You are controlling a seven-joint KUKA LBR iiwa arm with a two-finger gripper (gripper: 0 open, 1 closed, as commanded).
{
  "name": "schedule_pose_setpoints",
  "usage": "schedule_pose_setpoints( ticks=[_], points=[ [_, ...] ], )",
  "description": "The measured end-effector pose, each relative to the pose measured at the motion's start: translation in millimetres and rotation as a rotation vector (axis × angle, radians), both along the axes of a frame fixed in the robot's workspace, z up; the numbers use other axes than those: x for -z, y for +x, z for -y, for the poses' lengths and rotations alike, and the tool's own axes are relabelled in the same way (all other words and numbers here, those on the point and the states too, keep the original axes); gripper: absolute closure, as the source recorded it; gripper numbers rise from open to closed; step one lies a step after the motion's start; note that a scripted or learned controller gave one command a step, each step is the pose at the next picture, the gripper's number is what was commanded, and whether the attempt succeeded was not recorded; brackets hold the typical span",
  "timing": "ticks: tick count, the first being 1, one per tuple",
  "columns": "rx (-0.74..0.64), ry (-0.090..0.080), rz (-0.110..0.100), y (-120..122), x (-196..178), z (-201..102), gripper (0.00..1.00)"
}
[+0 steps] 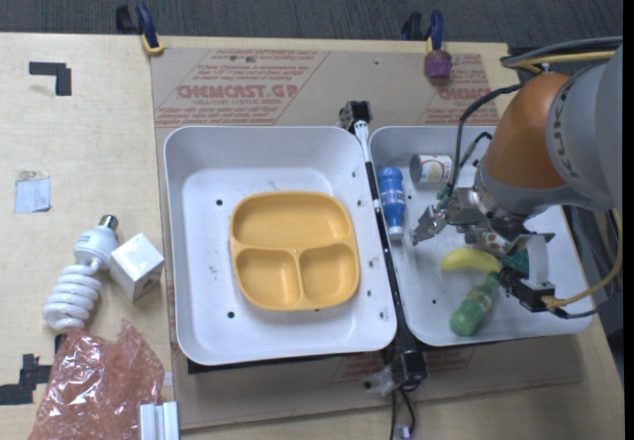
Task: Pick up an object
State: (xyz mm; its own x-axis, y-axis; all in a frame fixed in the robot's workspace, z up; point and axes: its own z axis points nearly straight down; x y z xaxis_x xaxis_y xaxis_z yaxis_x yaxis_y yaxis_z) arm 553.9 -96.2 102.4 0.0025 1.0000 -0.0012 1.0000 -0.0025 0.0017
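Claw [428, 227] sits low in the right bin [436, 314], over the floor just right of the divider. From my screen I see two metallic fingers [424, 232] pointing left, a small gap between their tips, nothing between them. I log it as spread and holding nothing.

Nearest items: blue bottle [392, 198] lies lengthwise along the bin's left wall, just left of the fingertips, apart from them. A small white cup with a printed face [432, 168] lies on its side above the claw, near the bin's back wall. Yellow banana [469, 259] lies just below and right of the claw, partly under the wrist hardware. Green bottle [474, 306] lies tilted below the banana, its cap end close to the banana; I cannot tell whether they touch.

Arm [555, 146] comes in from the right, orange band above the wrist, cables looped around it.

Left bin [198, 319] carries a yellow three-compartment tray [294, 250], lying flat near the centre.

On the bench left of the bins: a spiral light bulb [79, 279], a small white cube [137, 266] touching it, and crumpled reddish plastic wrap [94, 388] below them. Purple knob [438, 62] at the back edge of the board.
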Motion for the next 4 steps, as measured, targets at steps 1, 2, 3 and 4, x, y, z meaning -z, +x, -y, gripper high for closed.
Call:
schedule_pose_setpoints(
  ticks=[1,2,3,4],
  points=[
    [-0.001,0.001,-0.002,-53,10,1,0.0],
    [0.001,0.001,0.001,-52,0,2,1.0],
    [-0.005,0.0,0.0,2,-90,-52,1.0],
    [-0.004,0.0,0.0,2,-90,-52,0.0]
  ],
)
